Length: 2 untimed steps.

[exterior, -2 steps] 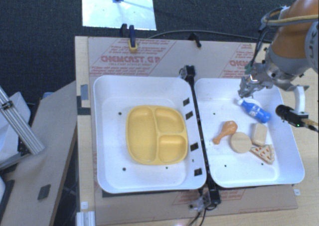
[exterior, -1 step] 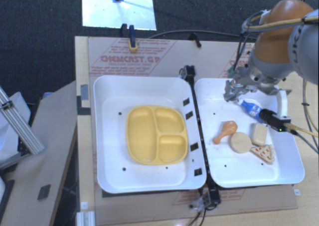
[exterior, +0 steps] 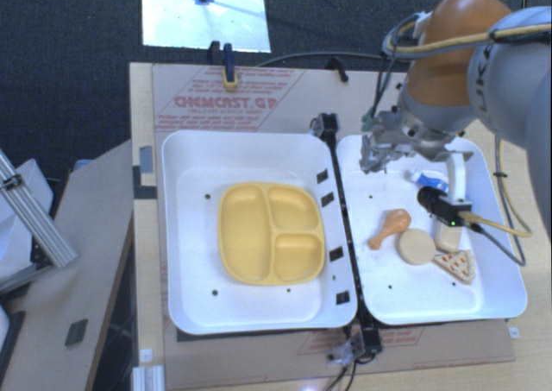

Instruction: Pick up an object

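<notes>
The gripper is seen over the back of the right bin. Whether it is released or clenched cannot be told. The toy chicken leg, round cracker and pizza slice are lying close together nearer the front, so one could be knocked aside or two pinched at once.

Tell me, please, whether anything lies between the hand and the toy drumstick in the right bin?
Nothing visible does. The hand hovers at the right bin's far-left corner, and only bare white floor separates it from the drumstick. The round cracker, pizza slice and blue-and-white item all sit off to the right of that path.
</notes>
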Available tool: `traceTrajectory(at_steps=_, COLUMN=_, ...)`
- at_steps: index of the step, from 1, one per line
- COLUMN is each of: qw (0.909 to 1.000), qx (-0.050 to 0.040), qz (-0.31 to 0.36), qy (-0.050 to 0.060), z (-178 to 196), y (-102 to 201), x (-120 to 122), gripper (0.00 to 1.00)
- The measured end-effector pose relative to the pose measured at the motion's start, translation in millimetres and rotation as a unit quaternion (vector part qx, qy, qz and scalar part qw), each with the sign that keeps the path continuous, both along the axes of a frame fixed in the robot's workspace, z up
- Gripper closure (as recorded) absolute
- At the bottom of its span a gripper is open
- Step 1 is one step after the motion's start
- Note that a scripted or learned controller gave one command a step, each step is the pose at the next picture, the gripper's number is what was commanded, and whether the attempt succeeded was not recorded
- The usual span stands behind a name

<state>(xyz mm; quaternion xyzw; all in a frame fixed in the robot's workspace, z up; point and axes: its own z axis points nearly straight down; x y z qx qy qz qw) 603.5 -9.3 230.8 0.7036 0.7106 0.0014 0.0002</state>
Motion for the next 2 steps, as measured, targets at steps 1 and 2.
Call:
traceTrajectory(at_steps=1, qw=1.0, qx=0.0, qz=-0.001, qy=0.0, z=-3, y=44, x=-1, gripper=1.0)
traceTrajectory(at_steps=2, qw=1.0, qx=0.0002, qz=0.0, qy=0.0, z=-10, y=104, x=-1, gripper=1.0)
